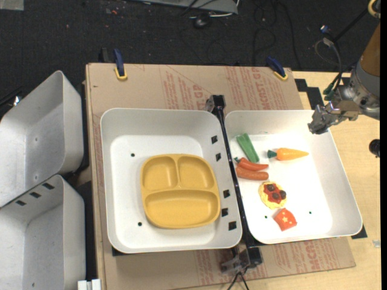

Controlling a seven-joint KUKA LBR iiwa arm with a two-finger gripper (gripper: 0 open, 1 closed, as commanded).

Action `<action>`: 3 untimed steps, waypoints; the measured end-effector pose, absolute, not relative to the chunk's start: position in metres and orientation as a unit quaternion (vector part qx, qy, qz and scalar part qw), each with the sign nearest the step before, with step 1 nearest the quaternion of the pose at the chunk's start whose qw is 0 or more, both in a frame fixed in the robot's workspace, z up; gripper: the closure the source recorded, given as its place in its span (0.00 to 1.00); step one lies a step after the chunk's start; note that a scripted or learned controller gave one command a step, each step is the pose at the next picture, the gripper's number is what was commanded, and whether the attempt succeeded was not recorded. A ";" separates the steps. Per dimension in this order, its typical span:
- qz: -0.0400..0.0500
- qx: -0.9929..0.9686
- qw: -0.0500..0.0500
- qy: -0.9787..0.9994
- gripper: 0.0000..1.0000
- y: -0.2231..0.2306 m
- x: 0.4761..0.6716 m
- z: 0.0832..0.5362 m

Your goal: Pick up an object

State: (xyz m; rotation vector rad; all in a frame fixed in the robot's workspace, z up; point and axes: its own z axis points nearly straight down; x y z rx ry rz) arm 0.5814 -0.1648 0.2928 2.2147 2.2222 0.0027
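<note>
A cardboard-topped bench bears two white bins. The gripper hangs over the right bin's two-o'clock rim; its grip state cannot be told. At its eight o'clock lie a carrot, green bean, sausages, pizza and red piece. The left bin holds a yellow tray.

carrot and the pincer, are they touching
Apart. The camera view shows the carrot lying on the right bin's floor, with bare white floor between it and the pincer at the bin's far rim.
</note>
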 end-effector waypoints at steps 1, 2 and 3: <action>0.000 0.705 -0.001 0.709 1.00 -0.122 0.584 0.288; -0.001 0.705 -0.001 0.710 1.00 -0.070 0.593 0.269; -0.001 0.705 -0.001 0.709 1.00 -0.022 0.601 0.254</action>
